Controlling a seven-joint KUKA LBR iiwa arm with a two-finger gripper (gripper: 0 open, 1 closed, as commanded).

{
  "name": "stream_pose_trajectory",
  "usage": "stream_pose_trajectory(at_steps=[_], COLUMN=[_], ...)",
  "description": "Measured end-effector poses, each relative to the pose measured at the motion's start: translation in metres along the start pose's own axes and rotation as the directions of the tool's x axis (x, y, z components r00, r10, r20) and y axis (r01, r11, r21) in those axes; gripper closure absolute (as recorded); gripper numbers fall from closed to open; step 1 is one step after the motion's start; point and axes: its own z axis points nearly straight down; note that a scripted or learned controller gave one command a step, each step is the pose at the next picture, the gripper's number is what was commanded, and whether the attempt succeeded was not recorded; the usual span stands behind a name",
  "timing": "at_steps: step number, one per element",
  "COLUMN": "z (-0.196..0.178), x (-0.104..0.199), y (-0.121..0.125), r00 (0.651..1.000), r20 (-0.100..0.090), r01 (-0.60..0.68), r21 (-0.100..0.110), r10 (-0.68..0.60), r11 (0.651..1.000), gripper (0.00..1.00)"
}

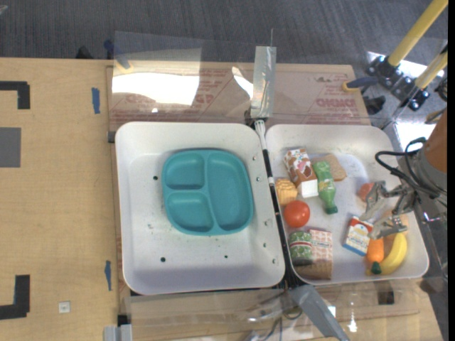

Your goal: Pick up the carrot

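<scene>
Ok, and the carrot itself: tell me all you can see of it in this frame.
The carrot is a small orange toy, plastic by its sheen, with what looks like a green tip at its lower end. It lies in the right bin, near the front right corner, lengthwise toward the bin's front. A yellow banana lies against its right side, and a small white carton sits at its left. The gripper is just above it, not holding it.
</scene>
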Motion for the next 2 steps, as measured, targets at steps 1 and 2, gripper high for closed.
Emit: stream_pose_trajectory(at_steps=[1, 2], z=[-0.158, 0.018], x=[0.009, -0.001], y=[-0.040, -0.048], r00=[0.998, 0.983], r20=[0.010, -0.009], r01=[0.062, 0.182], r21=[0.010, -0.009], r10=[-0.062, -0.182], r11=[0.998, 0.983], gripper=[1.00, 1.00])
